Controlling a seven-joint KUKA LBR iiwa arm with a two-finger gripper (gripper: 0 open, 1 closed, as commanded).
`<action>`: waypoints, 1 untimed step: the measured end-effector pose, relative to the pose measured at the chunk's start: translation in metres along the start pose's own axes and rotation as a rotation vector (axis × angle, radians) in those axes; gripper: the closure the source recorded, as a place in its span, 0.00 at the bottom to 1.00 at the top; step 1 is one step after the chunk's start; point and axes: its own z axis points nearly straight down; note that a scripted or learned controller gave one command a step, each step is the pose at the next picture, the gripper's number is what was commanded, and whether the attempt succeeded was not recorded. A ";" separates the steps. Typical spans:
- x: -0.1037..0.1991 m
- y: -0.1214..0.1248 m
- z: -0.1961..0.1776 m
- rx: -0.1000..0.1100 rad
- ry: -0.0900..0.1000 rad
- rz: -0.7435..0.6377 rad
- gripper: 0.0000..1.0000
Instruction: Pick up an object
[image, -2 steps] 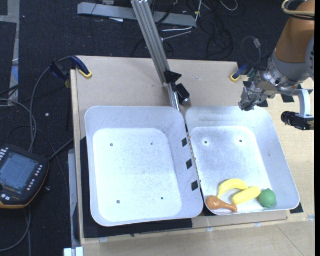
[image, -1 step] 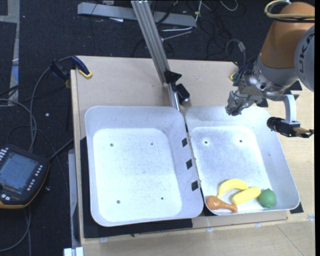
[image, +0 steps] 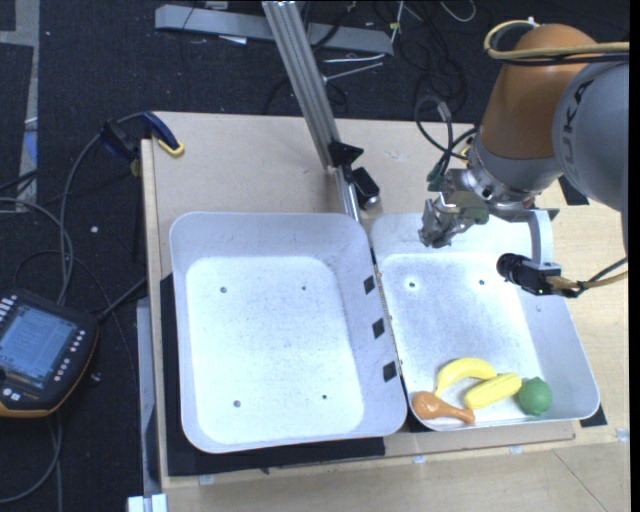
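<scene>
My hand (image: 441, 228) hangs over the right bin's (image: 470, 300) twelve-o'clock rim, grip state I cannot tell, so I judge I should travel toward six o'clock and descend squarely over the banana (image: 465, 374), apart from the green ball (image: 535, 396).

**Four things in the right bin's near corner**

We see two yellow bananas (image: 466, 373) (image: 493, 390) lying side by side, the upper one curved, the lower one straighter. Just left of them lies an orange spoon-shaped piece (image: 440, 407). At their right end, against the bin wall, sits a green ball (image: 535, 396).
</scene>
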 end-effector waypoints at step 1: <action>0.054 -0.016 0.011 0.000 0.000 0.000 1.00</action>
